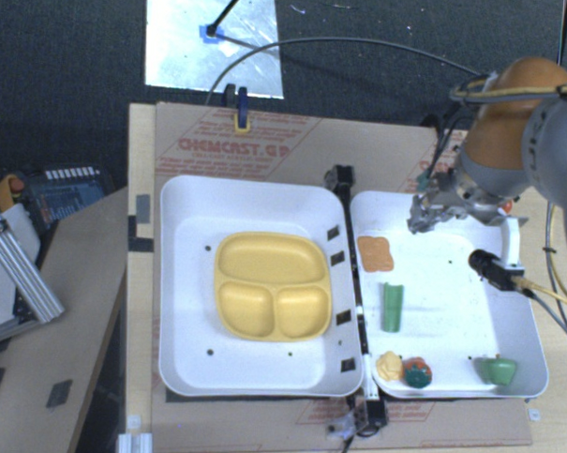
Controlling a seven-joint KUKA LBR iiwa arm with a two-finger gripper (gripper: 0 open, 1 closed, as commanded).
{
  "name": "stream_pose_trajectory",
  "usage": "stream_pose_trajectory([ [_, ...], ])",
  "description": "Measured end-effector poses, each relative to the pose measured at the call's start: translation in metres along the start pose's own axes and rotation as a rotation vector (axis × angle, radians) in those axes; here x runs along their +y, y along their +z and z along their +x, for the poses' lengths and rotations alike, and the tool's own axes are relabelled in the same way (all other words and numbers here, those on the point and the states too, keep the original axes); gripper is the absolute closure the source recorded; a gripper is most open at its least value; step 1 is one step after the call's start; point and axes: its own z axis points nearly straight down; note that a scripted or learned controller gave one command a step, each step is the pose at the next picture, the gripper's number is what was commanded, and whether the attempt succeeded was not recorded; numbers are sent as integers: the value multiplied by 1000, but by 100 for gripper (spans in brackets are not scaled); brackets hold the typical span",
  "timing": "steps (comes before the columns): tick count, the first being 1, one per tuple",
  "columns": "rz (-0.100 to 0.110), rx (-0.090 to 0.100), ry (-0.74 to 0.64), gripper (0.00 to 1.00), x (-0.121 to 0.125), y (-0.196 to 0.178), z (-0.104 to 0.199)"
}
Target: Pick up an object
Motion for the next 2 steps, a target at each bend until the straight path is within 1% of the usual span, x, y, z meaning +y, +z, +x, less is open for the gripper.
stream_pose_trajectory([
  [1, -1, 0, -1, 100, 2, -55, 0],
  [2, 4, 4, -7, 100, -5, -64, 56],
])
